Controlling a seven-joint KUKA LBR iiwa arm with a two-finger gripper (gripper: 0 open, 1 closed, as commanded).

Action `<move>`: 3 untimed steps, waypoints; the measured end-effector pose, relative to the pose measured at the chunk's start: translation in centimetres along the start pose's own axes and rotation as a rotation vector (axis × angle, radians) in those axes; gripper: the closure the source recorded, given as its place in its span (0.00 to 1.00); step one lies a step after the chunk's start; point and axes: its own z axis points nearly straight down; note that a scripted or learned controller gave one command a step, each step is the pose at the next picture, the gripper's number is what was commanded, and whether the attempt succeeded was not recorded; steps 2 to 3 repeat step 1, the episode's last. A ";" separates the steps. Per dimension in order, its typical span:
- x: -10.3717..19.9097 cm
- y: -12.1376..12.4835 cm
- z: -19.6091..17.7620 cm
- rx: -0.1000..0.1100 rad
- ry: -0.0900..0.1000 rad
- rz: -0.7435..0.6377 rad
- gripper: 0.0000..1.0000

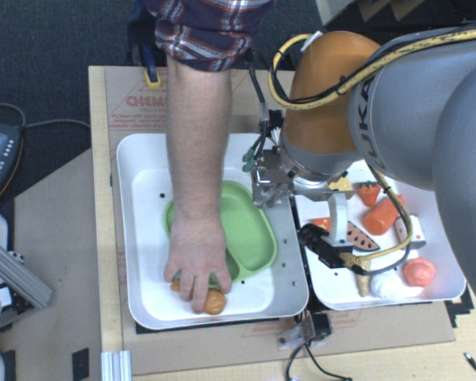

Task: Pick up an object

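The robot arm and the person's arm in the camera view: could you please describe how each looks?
The robot arm is bulky and grey, with a rounded orange band and yellow and black cables looping over it. The person's arm is bare below a rolled plaid sleeve.

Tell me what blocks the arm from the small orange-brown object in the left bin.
A person's hand is on the orange-brown object and their forearm lies across the left bin, over the green dish.

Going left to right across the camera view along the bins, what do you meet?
Left bin's rim → person's hand on a small orange object → green plate → robot wrist → watermelon slice toy → carrot-like orange toy → pink-red round toy.
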 end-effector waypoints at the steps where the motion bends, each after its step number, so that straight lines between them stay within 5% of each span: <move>1: -0.4 0.6 0.2 -0.006 -0.002 0.006 1.00; 3: -0.4 0.6 0.2 -0.006 -0.002 0.006 1.00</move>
